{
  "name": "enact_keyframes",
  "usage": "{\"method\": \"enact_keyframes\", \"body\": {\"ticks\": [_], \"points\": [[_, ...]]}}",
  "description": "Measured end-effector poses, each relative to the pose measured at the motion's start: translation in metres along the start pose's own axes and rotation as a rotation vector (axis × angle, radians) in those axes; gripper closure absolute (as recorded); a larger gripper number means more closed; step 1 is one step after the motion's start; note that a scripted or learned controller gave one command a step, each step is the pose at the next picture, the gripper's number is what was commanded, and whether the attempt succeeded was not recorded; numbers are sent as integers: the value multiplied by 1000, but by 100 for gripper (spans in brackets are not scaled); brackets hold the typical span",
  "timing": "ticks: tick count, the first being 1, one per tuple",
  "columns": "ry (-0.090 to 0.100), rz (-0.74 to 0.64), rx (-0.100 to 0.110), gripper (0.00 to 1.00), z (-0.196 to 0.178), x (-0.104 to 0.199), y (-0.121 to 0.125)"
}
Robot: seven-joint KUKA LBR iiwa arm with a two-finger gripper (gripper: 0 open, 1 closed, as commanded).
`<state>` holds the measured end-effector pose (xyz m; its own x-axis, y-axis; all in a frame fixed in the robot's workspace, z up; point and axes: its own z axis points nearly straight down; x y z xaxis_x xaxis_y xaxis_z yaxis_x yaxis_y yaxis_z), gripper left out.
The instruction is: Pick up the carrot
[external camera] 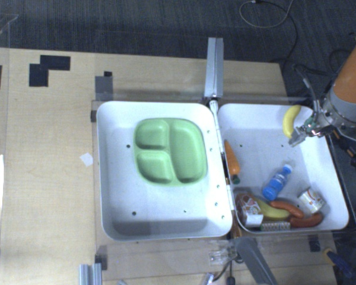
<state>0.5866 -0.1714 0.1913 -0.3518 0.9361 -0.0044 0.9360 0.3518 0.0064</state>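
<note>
The carrot [231,159] is orange with a green end and lies along the left wall of the right bin [258,129], pointing toward the back. My gripper [304,130] hangs at the far right of that bin, beside a yellow banana [291,119] in the back right corner. It is well to the right of the carrot, with bare bin floor between them. Nothing is seen between the fingers.
The left bin [115,159] holds a green sectioned plate [169,150]. Along the right bin's front lie a blue bottle [276,184], a small can [310,200], a red sausage [296,214], a yellow item [272,211] and a packet [248,209].
</note>
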Motion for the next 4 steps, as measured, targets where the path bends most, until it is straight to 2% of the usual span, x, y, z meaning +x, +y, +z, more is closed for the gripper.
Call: {"method": "enact_keyframes", "body": {"ticks": [1,2,3,4], "points": [[-3,-381,-2,100,-51,-43,35],[-2,-486,-3,100,-142,12,55],[1,-942,-3,100,-45,32,93],[-3,-1118,-3,100,-56,-28,59]]}}
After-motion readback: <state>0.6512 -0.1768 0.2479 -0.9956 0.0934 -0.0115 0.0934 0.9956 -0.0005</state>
